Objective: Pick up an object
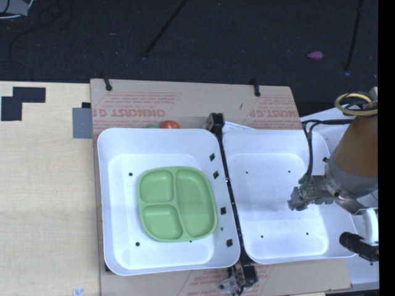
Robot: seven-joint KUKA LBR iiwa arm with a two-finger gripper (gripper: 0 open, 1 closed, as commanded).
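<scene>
A light green plate (177,203) with three compartments lies flat in the left bin (117,159). The right bin (265,165) holds the gripper (300,200), which hangs low over its right side, near the right wall. The grey arm with its orange band (361,147) comes in from the right above it. The gripper is far from the green plate, a full bin width to its right. Nothing shows between the fingers.
A small red and green object (164,126) sits on the cardboard just behind the left bin's back rim. A black divider bar (225,196) runs between the two bins. Cardboard (185,103) lies under both bins.
</scene>
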